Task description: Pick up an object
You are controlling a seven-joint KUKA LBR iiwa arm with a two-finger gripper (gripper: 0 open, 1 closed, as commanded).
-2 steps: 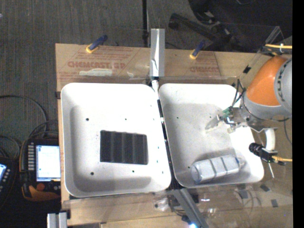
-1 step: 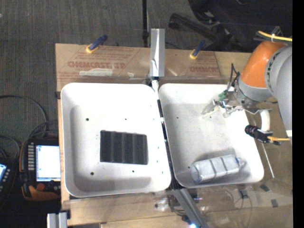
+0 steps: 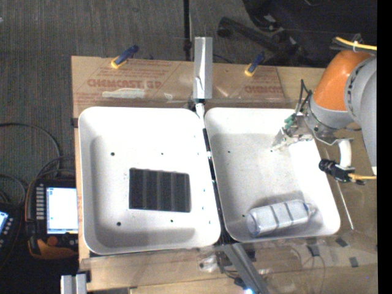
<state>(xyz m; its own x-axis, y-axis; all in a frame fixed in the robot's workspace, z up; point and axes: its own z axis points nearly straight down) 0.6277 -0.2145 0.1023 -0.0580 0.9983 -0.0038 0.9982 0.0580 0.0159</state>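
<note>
A clear plastic bottle (image 3: 281, 217) lies on its side in the right bin (image 3: 245, 164), near that bin's front edge. A flat black ribbed panel (image 3: 159, 190) rests on the floor of the left bin (image 3: 98, 164). My gripper (image 3: 285, 138) hangs over the far right part of the right bin, well behind the bottle, with its thin fingers pointing down and left. Nothing shows between the fingers. The grey arm with its orange band (image 3: 334, 87) comes in from the right.
A metal post (image 3: 203, 69) stands behind the seam between the bins. Two blue-and-yellow clamps (image 3: 124, 56) hold the cardboard backing. A handheld pendant (image 3: 55, 212) lies left of the bench. Cables run along the right bin's right rim.
</note>
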